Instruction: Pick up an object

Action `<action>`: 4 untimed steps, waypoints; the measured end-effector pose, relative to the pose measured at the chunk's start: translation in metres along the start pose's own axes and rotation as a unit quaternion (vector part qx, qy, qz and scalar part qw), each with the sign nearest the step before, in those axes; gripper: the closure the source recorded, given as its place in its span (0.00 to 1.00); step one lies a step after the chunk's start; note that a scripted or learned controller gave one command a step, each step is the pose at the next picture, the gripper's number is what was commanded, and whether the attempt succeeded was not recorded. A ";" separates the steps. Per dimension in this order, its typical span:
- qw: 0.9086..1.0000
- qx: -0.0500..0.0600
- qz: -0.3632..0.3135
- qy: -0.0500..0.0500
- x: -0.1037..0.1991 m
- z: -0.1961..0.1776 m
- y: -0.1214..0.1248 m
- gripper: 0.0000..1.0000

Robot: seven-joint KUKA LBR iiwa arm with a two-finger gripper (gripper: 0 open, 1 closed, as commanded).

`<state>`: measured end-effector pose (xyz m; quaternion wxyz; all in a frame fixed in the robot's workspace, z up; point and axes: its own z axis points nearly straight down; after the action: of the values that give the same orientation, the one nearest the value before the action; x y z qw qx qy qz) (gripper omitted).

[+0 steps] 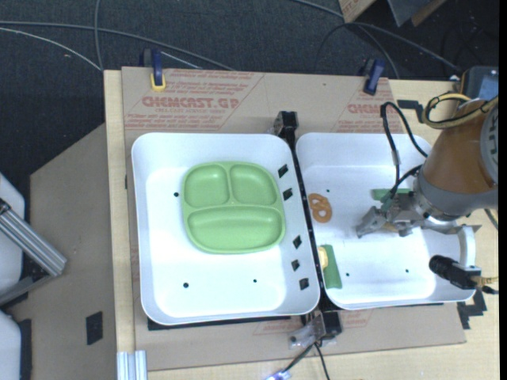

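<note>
The arm (459, 165) reaches in over the right-hand bin (356, 287), its tool (380, 220) down low near the bin floor, pointing toward the divider between the two bins. The tool's metal fingers (366, 226) show as a grey cluster, but from here I cannot tell whether they are apart or together, and nothing can be made out between them. A bit of green (386, 195) sits just behind the tool, partly hidden by it; I cannot tell what it is.

Ahead of the tool, apart from it and near the divider, lies a small brown pretzel-shaped object (321, 207). Further off to the tool's side, against the same divider, lies a green block with a yellow end (329, 265), well clear of the fingers.

Beyond the divider, the other bin (158, 287) holds a pale green divided plate (234, 207), far from the tool. Both bins rest on a cardboard-covered surface (206, 93), with two clamps (157, 68) at its far edge
</note>
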<state>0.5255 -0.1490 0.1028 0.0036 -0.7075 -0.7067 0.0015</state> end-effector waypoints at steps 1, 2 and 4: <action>1.000 -0.004 0.000 -0.001 0.000 -0.015 0.002 1.00; 1.000 -0.006 -0.001 -0.002 0.002 -0.060 0.009 1.00; 1.000 -0.003 -0.003 0.000 0.048 -0.109 0.016 1.00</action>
<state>0.5421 -0.1014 0.2122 0.0013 -0.7054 -0.7088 -0.0004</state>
